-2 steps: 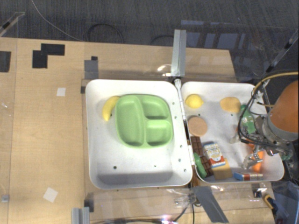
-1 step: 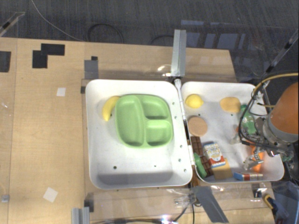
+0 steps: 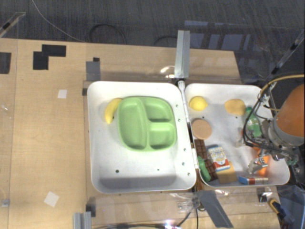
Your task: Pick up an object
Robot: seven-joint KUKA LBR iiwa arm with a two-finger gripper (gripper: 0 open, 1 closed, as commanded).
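Observation:
My gripper [image 3: 258, 165] hangs low over the right bin's [image 3: 224, 90] near right corner, under the grey arm with its orange band [image 3: 291, 114]. A small orange item [image 3: 264, 159] lies right against the gripper; cables and the wrist hide how they meet. A blue and red marker [image 3: 252, 180] lies just in front of it. A green can [image 3: 251, 126] stands beside the wrist. Further left in this bin are a lemon [image 3: 198, 103], a yellow-tan lump [image 3: 234, 107], a round tan disc [image 3: 201, 128], a brown chocolate bar [image 3: 202, 152], a small carton [image 3: 218, 156] and a tan block [image 3: 226, 174].
The left bin [image 3: 102, 166] holds a green divided plate [image 3: 145, 123] with a banana [image 3: 111, 109] along its left side. A metal post [image 3: 181, 56] rises behind the seam between the bins. Wooden bench surface stretches out to the left.

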